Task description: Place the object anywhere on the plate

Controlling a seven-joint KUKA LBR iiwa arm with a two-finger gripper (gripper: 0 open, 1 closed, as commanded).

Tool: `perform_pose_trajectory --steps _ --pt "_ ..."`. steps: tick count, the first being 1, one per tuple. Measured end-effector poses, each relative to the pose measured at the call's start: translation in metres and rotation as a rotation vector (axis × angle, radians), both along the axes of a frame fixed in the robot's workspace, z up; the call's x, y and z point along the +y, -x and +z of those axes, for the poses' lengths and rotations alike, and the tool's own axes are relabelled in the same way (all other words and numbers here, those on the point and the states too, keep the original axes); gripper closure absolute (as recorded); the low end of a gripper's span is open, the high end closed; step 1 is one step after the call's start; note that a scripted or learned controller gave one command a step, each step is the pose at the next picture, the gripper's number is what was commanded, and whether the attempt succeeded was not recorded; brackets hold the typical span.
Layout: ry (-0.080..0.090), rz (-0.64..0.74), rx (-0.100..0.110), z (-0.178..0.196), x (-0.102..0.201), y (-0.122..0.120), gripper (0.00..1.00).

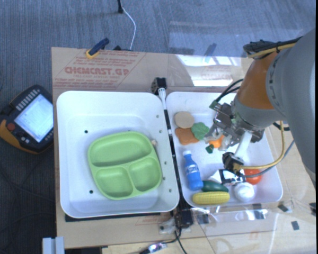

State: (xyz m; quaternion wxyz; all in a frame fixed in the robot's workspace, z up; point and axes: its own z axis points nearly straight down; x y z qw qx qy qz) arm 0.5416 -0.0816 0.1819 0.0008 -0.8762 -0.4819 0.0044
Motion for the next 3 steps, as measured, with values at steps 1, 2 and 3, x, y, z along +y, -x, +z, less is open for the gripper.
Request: perform_pose_trajectory --steps 1,2,3 --pt "-0.005 0.001 -0.001 0.051 0.113 0.059 1.00" --pt "-0.002 -0.004 0.001 0.050 0.109 0.059 0.00" --pt "-0.004 0.292 0.002 -0.001 0.098 0.041 0.00"
